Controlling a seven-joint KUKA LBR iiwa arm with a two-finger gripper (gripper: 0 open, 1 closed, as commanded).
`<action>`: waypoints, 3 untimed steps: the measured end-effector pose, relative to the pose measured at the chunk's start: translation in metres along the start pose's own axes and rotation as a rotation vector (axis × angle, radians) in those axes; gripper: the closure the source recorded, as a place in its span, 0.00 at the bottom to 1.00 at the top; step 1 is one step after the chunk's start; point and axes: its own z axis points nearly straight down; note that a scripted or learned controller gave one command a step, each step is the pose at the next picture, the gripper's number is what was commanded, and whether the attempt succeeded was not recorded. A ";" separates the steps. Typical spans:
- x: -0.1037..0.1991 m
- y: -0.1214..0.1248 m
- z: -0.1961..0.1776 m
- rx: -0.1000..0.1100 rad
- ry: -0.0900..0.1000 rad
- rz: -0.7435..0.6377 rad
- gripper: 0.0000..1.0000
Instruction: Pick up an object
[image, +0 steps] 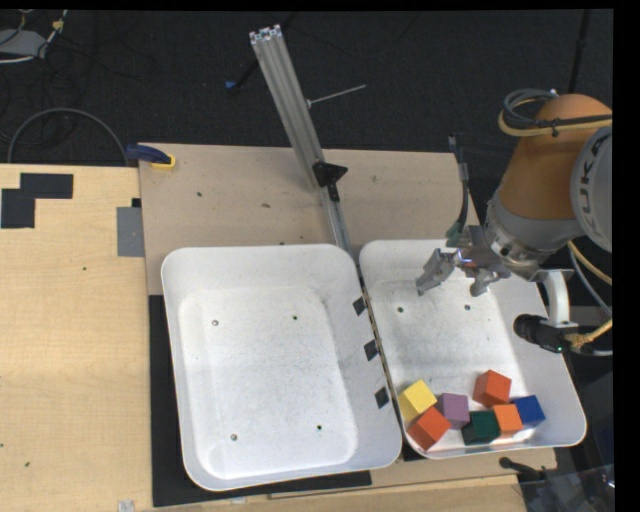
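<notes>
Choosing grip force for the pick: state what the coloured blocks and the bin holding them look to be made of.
Coloured blocks: probably painted wood or hard plastic, going by the flat faces, crisp edges and solid matte colour; the view cannot settle which. Right bin: likely moulded plastic, a smooth white shallow tray with rounded corners and a soft rim, faintly speckled and scuffed. The gripper hangs above its far end, apart from the blocks.

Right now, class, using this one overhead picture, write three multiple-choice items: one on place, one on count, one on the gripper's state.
1. Where do the blocks lie?
A. left bin's middle
B. right bin's near end
C. on the bench

2. How many blocks show?
A. three
B. seven
C. twelve

3. How does the gripper stand?
A. open above the bin's far part
B. shut on the yellow block
C. resting among the blocks

Key: B, the cluster, yellow block included, sits at the right bin's near edge; B, seven can be counted; A, its fingers are spread with nothing between.
</notes>
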 end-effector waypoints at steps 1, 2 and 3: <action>-0.002 0.000 -0.010 0.001 0.001 0.006 1.00; 0.088 -0.027 -0.088 -0.006 0.003 -0.015 1.00; 0.121 -0.065 -0.217 -0.008 0.000 -0.010 1.00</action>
